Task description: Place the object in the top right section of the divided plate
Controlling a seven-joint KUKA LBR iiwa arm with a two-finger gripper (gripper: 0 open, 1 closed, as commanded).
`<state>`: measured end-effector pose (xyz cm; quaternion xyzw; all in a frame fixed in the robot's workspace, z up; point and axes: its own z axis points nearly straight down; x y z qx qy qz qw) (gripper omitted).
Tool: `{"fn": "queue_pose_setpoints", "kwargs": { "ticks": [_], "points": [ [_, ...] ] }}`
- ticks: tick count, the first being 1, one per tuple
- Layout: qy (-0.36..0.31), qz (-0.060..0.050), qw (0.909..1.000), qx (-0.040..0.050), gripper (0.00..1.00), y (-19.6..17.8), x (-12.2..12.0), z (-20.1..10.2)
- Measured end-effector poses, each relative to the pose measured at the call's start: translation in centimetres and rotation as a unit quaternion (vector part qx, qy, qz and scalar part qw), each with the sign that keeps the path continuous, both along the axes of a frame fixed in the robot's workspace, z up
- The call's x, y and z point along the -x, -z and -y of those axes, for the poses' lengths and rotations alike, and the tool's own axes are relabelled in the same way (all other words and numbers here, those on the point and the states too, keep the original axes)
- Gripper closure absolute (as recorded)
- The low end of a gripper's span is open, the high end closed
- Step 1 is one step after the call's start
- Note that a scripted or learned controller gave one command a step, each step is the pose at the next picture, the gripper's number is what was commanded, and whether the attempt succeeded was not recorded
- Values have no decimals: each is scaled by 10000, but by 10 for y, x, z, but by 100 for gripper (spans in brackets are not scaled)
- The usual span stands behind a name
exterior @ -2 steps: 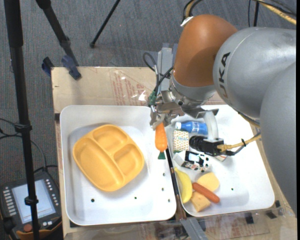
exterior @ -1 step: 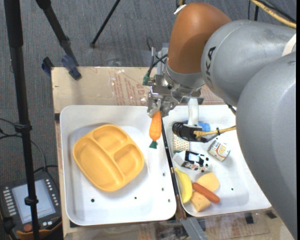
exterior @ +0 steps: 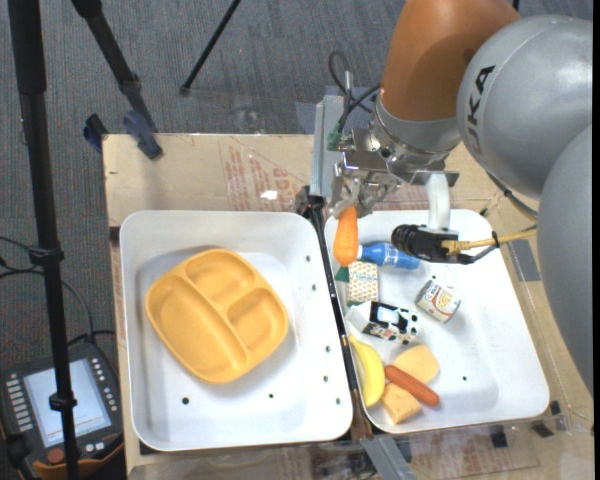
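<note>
A carrot (exterior: 346,236) is gripped at its upper end by the claw (exterior: 350,200), whose fingers are closed narrowly around it. The carrot is held upright, tip downward, over the left rim of the right bin (exterior: 480,358), just beside the seam where the two bins meet.

The divided plate (exterior: 185,333) is seen in the left bin (exterior: 160,238), set at a slant and nearer that bin's left wall. Its three sections are bare. A broad strip of white floor is left between the plate's right edge and the bin's right rim, and more bare floor is left along the near edge.

The right bin is crowded along its left side. A blue bottle (exterior: 390,257) is laid just right of the carrot's tip. Below the carrot a small patterned box (exterior: 362,283) is found, then a black-and-white cow toy (exterior: 393,321), with a small carton (exterior: 438,300) just to its right. Near the front rim a banana (exterior: 368,368) is pressed against the bin's left wall, with a sausage (exterior: 412,386) and pale wedges beside it. The right half of that bin's floor is left open.

A band of brown surface (exterior: 210,173) is exposed behind the left bin.
</note>
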<state>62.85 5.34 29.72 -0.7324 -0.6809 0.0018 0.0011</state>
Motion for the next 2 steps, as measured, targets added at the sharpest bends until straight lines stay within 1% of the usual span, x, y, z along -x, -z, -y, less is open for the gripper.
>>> {"fn": "queue_pose_setpoints", "kwargs": {
  "ticks": [1,2],
  "points": [
    [-921,4,9957,-2,100,-23,-15,-43],
    [-1365,3,9906,-3,100,-59,19,-73]
  ]
}}
